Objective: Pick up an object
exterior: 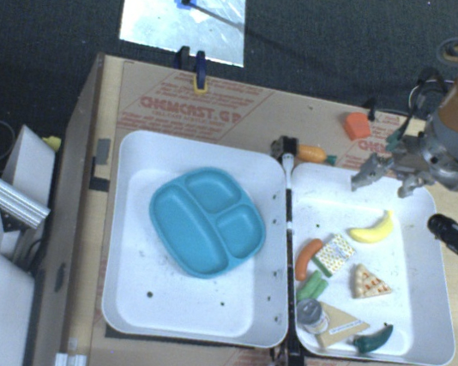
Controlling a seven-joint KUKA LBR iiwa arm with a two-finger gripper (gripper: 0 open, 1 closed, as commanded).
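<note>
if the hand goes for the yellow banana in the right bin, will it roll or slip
The banana looks like a smooth, glossy toy, so it may slip between fingers. Its curved shape lies flat on the right bin, so it would more likely spin or slide than roll. It probably is stiff and light, judging by its moulded look.

Counted: 2 white bins [134, 205], 1 blue divided plate [207, 220], 1 banana [372, 229], 1 pizza slice [369, 284], 1 carrot [312, 154], approx. 5 other toy items.
</note>
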